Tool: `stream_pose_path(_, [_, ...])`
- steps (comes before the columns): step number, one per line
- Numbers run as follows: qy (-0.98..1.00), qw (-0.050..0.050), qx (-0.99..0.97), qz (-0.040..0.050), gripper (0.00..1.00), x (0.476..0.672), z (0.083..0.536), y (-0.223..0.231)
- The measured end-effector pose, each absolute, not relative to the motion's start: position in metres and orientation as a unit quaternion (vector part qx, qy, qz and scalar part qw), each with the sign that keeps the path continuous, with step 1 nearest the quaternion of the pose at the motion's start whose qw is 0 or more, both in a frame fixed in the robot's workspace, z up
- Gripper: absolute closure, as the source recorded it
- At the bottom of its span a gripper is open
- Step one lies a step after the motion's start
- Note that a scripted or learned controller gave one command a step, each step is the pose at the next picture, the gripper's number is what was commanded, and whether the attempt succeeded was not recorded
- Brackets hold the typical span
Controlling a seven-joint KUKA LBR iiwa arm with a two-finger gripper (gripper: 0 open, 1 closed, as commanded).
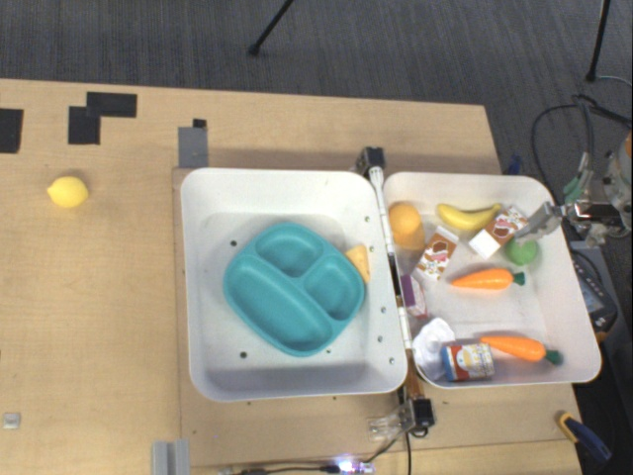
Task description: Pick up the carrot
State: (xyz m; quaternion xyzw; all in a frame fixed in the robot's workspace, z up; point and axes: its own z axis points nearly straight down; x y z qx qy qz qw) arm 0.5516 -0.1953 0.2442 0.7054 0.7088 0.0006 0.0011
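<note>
Camera view is giving you the gripper (546, 218) reaching over the right bin (584, 317); you cannot tell how its jaws are standing. One carrot (482, 280) is lying just below-left of them, touching nothing metal, and a second carrot (514, 347) is resting further below

Floor (396, 28): dark grey carpet with a fine ribbed weave, running along the far edge of the bench.
Bench (89, 315): light wood-grain top, matt and evenly lit.
Black markings (99, 115): flat angular patches near the far left corner of the bench.
Stand legs (287, 8): thin dark rods slanting across the floor, one near the top centre, another at the top right.
Cables (554, 132): black loops on the floor beyond the right edge of the bench.
Light: diffuse, with soft shadows.
</note>
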Motion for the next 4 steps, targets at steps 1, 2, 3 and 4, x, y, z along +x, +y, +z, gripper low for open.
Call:
stream_pose_path(1, [0.759, -0.001, 0.651, 0.0032, 0.00, 0.524, 0.095, -0.201])
stream_pose_path(2, [0.755, 0.001, 0.655, 0.0011, 0.00, 0.574, 0.085, -0.138])
stream_pose_path(3, [0.756, 0.003, 0.655, 0.0022, 1.00, 0.576, 0.097, -0.138])
stream_pose_path(4, [0.756, 0.003, 0.655, 0.0021, 0.00, 0.576, 0.097, -0.138])
